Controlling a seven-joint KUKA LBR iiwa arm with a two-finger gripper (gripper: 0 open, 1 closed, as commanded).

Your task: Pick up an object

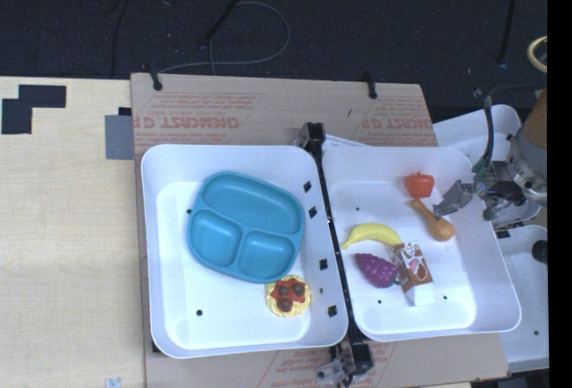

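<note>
Wooden spoon (433, 221) lies just beside the end effector (474, 198).

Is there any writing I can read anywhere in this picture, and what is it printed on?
Red print on the cardboard sheet under the bins, behind the left bin: reads upside down and mirrored, roughly "CHEMCAST GP", not sure.
The same red print behind the right bin, partly covered: "GP" is all I make out.
More red print on the cardboard's front edge: too cut off to read.
Small carton in the right bin: printed picture, lettering too small to read.

The gripper (472, 198) hangs over the right bin (487, 310), near an orange spoon (433, 221) and a tomato (419, 185).
</note>
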